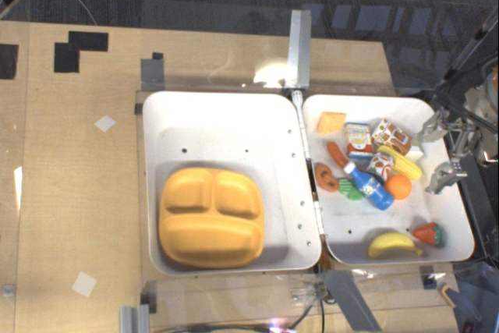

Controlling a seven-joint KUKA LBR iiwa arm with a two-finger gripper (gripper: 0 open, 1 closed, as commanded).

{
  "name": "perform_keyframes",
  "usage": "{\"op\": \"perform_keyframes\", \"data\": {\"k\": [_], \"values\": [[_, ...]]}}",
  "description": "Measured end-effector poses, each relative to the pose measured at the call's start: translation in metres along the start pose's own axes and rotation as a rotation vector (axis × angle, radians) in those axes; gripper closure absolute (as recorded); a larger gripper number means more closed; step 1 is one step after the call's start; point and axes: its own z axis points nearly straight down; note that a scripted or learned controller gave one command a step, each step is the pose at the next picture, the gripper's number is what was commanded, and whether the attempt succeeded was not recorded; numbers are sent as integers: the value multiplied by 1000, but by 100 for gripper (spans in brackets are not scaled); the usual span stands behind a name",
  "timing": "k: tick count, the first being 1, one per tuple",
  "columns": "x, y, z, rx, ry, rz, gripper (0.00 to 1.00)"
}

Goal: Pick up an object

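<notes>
Nearest you, the banana (393, 245) lies along the front of the right bin (452, 244), with a strawberry (428, 233) just beside it. To the left, the yellow tray (211, 217) sits in the left bin (226, 121). Farther back, mid-bin, you've got the blue bottle (370, 189), an orange (398, 187) touching it and a sausage (337, 154) among the clutter. Look right: your gripper (443, 154) hangs over the bin's right rim, jaws spread apart, nothing between them. Farthest, a cheese wedge (331, 122) rests near the back wall.
</notes>
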Motion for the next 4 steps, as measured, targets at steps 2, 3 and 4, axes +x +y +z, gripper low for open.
{"op": "perform_keyframes", "data": {"k": [2,3,4], "values": [[-16,74,181,-2,-6,287,0],[-47,82,182,-2,-4,399,0],[-66,85,183,-2,-1,731,0]]}}
